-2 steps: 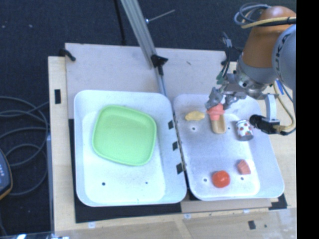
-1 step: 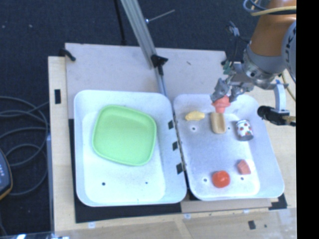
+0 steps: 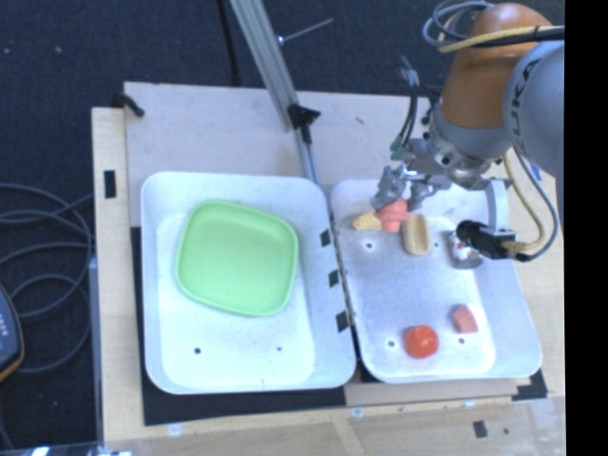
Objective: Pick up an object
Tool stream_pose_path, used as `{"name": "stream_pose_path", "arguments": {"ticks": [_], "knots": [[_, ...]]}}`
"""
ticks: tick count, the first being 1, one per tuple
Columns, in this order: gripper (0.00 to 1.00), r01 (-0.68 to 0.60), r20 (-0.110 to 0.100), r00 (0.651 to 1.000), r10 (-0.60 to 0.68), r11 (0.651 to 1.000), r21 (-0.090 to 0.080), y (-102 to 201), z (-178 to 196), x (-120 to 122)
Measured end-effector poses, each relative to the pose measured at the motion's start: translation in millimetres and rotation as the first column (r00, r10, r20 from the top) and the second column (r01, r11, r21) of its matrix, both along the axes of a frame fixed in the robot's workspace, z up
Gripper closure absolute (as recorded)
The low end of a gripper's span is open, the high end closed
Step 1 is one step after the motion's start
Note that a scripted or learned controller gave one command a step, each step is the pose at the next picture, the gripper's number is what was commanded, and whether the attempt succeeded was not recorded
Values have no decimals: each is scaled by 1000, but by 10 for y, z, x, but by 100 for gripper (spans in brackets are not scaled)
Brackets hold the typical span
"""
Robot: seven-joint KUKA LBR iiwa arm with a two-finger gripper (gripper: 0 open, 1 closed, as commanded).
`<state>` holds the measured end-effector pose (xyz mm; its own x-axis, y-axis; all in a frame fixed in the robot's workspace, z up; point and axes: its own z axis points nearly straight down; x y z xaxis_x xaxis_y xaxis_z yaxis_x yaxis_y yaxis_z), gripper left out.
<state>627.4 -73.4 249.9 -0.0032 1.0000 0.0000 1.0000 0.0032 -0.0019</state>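
My gripper [image 3: 398,196] hangs over the far left part of the right bin [image 3: 432,283]. Directly below its fingertips lies a pink-orange piece [image 3: 393,218], with a yellow piece [image 3: 367,222] to its left and a tan bread-like piece [image 3: 415,234] to its right. I see nothing held between the fingers. Nearer the front of the same bin sit a red-orange round thing [image 3: 421,341] and a small pink block [image 3: 465,318].
The left bin [image 3: 166,350] holds a green square plate [image 3: 237,257]. A slanted metal pole [image 3: 268,55] rises from the back of the bench between the bins. Cables lie on the dark floor at the left.
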Motion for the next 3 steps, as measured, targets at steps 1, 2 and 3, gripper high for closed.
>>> {"name": "stream_pose_path", "arguments": {"ticks": [1, 2, 3], "knots": [[100, -1, 0, 1000, 1, 1000, 0, 513, -55, -115], [100, 0, 1, 1000, 0, 1000, 0, 917, -130, -285], [100, 0, 1, 1000, 0, 1000, 0, 1283, -173, -505]]}}
